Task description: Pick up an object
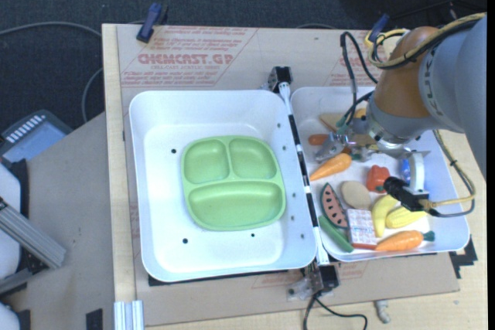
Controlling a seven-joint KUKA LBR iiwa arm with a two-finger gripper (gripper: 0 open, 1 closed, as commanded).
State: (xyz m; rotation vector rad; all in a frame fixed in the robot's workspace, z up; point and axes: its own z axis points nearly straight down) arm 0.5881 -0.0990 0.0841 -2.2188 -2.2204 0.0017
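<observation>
The right bin [456, 189] holds several toy foods. An orange carrot [331, 165] lies near its left wall, with a small orange piece [319, 140] just above it. A watermelon slice [332, 205], a beige potato [356, 193], a red-orange piece [377, 177], a yellow banana [391, 212], a second carrot [398, 241] and a speckled pink block [360, 226] fill the lower part. My gripper [345, 140] hangs low over the bin's upper left, just above the first carrot and right of the small orange piece. The wrist hides what lies beneath it.
The left bin [155, 166] carries a green divided plate [233, 183]. A black hinge strip [298, 166] runs between the bins. Cables [356, 66] loop around the arm's orange band [402, 85]. A blue clamp [150, 22] sits at the board's far left corner.
</observation>
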